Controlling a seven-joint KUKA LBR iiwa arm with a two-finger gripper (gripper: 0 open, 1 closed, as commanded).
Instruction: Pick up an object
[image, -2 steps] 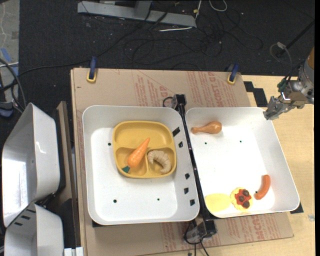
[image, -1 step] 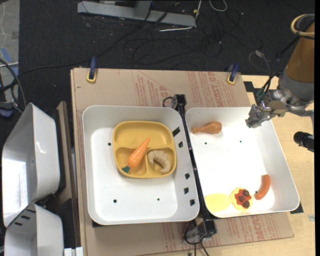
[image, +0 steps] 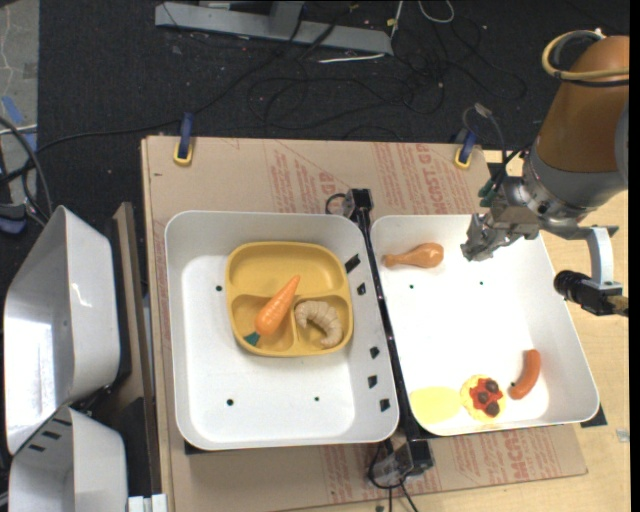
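Camera view, looking down at a slant on two shallow white bins set side by side on a brown board. The left bin (image: 200, 400) carries a yellow divided plate (image: 290, 298) near its centre; a carrot (image: 277, 306) lies across the plate's divider, tip toward 1 o'clock, and a pale shrimp (image: 320, 321) sits curled in the plate's compartment at 4 o'clock. Bare white floor rings the plate on all sides, widest toward 6 o'clock.

The right bin (image: 470, 330) holds four items. A drumstick (image: 415, 257) lies at 11 o'clock of the bin, close to the shared wall between the bins, its bone end pointing toward 9 o'clock. A sausage (image: 525, 374) lies at 4 o'clock, near the right rim. A yellow disc (image: 434, 404) and a small fruit-topped tart (image: 484, 394) rest at 6 o'clock, hard by the near rim. The bin's middle is open floor.

The gripper (image: 482, 243) hangs over the bin's 12 o'clock edge, just beside the drumstick at its 3 o'clock and apart from it. The fingers appear as one dark mass; whether they stand apart or together cannot be told. The arm's upper body (image: 585, 100) is cut off by the frame at 2 o'clock.
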